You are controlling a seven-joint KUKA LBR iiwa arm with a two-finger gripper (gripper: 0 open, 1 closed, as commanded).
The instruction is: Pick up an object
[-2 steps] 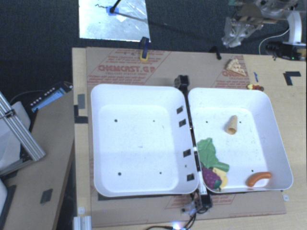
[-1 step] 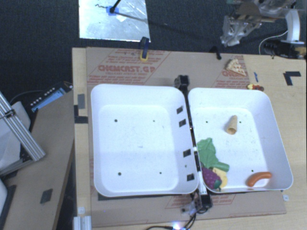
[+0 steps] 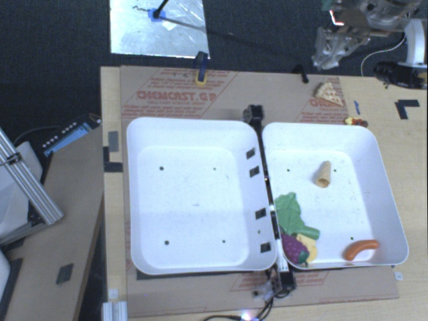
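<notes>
The right bin holds a tan cone-shaped piece near its middle. A green leafy toy lies by the bin's left wall, with a purple and yellow toy just below it. An orange sausage rests in the front right corner. My gripper hangs high above the bench's far edge, well behind the right bin, with nothing seen between its fingers.
The left bin sits beside the right one, joined by black clips. A pizza-slice toy lies on the cardboard behind the right bin. A yellow clamp stands at the back edge, with metal rails at the left.
</notes>
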